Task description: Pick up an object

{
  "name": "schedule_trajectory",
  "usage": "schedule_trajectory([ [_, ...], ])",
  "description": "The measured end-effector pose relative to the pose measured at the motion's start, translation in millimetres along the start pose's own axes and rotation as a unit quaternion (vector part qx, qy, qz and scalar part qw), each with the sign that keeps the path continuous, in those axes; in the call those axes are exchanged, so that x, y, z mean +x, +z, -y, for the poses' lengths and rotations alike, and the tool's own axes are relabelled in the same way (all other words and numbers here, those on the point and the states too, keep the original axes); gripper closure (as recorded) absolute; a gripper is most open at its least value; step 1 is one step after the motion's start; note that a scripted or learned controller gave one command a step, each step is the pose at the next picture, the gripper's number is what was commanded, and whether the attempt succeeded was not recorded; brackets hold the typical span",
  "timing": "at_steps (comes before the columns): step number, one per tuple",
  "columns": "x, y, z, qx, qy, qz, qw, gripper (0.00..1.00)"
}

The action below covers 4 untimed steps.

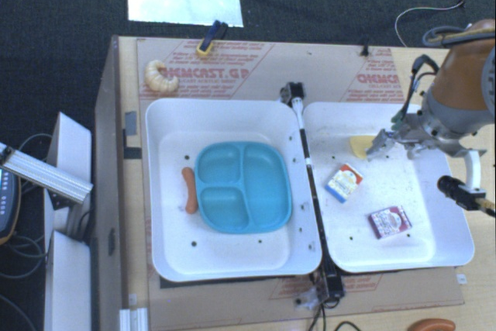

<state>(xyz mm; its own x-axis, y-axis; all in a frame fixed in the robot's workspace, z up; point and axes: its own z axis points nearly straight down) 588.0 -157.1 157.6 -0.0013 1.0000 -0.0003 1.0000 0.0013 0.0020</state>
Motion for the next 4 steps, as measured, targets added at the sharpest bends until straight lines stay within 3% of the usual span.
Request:
schedule_trajectory([
  [1,43.3,73.9,-32.5,0.001,-0.001,0.000,1.0000,0.00],
  [2,35.4,73.2,-30.7,0.001,-0.001,0.000,1.0000,0.00],
  [3,35.6,62.2,-31.7,-0.001,-0.002,0.000,1.0000,1.00],
  [4,23.2,44.2,7.9,0.000,0.000,0.000,1.0000,1.00],
])
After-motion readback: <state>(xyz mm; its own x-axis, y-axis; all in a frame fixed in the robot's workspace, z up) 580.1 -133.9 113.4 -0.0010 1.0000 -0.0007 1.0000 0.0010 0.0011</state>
